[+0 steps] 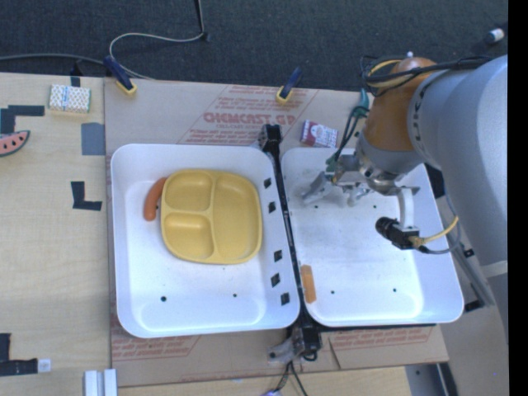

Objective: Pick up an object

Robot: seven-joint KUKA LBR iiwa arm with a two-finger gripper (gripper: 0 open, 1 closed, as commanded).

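Gripper (318, 190) low in right bin (429, 304), finger state indiscernible; orange carrot piece (308, 283) lies nearer, against the bin wall, risking a miss.

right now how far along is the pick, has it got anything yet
Nothing looks picked yet. The gripper is low over the right bin, with nothing seen between its fingers. The small orange piece lies at that bin's left edge; the yellow plate and orange sausage sit in the left bin. Grasping and lifting remain.
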